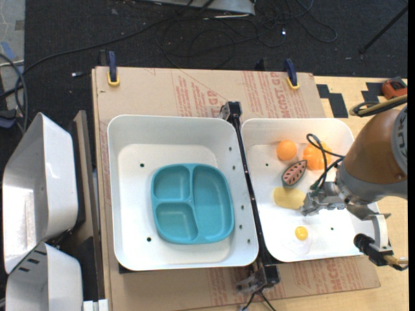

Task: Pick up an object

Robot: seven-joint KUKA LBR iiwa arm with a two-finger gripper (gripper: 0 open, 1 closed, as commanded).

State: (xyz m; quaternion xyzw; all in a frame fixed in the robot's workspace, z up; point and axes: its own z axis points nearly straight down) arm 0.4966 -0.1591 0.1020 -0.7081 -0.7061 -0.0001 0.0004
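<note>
The hand (pixel 312 204) is hovering beside the pale yellow piece (pixel 288 198), likely lining up; its grip state is unclear.

Grey arm (pixel 379 164) reaching in from right, wrist lowered

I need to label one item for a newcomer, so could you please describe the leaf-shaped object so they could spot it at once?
Look in the right-hand white bin, near its middle. The leaf-shaped object lies below an orange ball and above a pale yellow piece. It alone is flat, brownish-pink and veined.
</note>
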